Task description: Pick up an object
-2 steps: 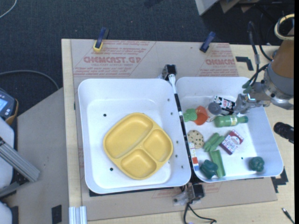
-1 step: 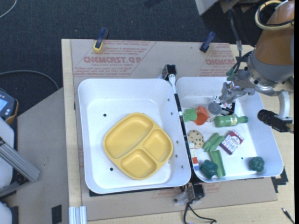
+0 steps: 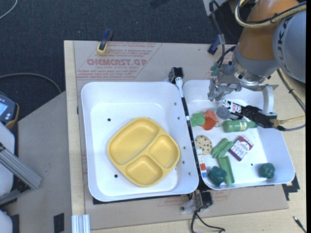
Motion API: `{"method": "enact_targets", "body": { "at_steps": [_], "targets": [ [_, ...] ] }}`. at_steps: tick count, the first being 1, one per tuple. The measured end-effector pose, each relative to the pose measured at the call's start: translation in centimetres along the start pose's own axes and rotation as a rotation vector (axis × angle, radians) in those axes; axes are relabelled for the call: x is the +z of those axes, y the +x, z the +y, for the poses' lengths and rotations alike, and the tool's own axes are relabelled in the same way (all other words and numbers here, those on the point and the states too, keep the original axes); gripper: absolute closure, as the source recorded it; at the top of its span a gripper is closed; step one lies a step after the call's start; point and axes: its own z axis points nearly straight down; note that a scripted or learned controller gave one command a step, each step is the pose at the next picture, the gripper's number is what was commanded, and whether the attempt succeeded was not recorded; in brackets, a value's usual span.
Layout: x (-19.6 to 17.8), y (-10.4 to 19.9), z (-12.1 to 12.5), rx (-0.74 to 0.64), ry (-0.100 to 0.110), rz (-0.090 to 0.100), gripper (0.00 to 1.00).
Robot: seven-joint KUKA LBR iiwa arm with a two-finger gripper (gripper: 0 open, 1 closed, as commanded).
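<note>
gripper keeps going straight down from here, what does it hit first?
Likely the right bin's bare floor near its back wall, just behind the orange toy. The gripper points down there; depth is unclear from this slant.

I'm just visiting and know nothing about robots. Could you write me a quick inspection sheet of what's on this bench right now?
Surface: brown board bearing two white bins, left bin and right bin.
Job's things: right bin holds toy foods, among them a cookie, green bottle, red packet and dark green broccoli.
Clutter: yellow divided tray in the left bin.
Grippers: gripper above the right bin's far end, holding nothing visible.
Cables: yellow cable at the right.
Surroundings: dark carpet.
</note>
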Motion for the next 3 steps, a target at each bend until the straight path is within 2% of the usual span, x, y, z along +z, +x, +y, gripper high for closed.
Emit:
{"method": "enact_targets", "body": {
  "at_steps": [1, 2, 3],
  "targets": [
    [-0.6, 4.4, 2.6, 0.001, -0.001, 0.000, 1.00],
    [1.1, 3.8, 2.7, 0.007, 0.008, -0.001, 1.00],
    [-0.5, 2.8, 3.2, 0.007, 0.000, -0.002, 1.00]
  ]
}}
